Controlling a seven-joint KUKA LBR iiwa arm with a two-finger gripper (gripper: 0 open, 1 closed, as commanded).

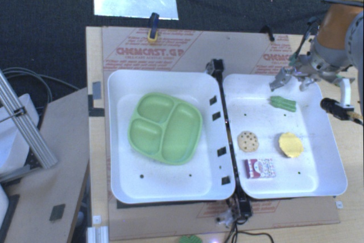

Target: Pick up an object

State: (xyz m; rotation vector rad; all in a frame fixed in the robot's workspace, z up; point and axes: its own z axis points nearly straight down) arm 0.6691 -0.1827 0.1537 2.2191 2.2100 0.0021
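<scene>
Bench carries 2 white bins side by side. Left bin (122,179) holds 1 green divided plate (165,128), lying flat near its centre. Right bin (324,179) holds 4 small items: a green bean-like piece (282,103) toward the far side, a yellow disc (290,145) at right-centre, a round cookie (248,141) left of the disc, and a small red-and-white packet (260,168) at the near side, just near of the cookie.

Arm (341,20) enters from the right, over the far right corner of the right bin. Gripper (293,79) sits above the far edge of that bin, its 2 fingers spread with a clear gap; nothing sits between them, nothing touched as far as can be seen.

Key relation: the green piece is the closest candidate, just near of the gripper and slightly left of its centre. Its long axis runs left-right, tilted a little. Judgement: a short move toward the near side plus descent would reach it; fingers would need to close across the short axis. Disc, cookie and packet lie well farther toward the near side.
</scene>
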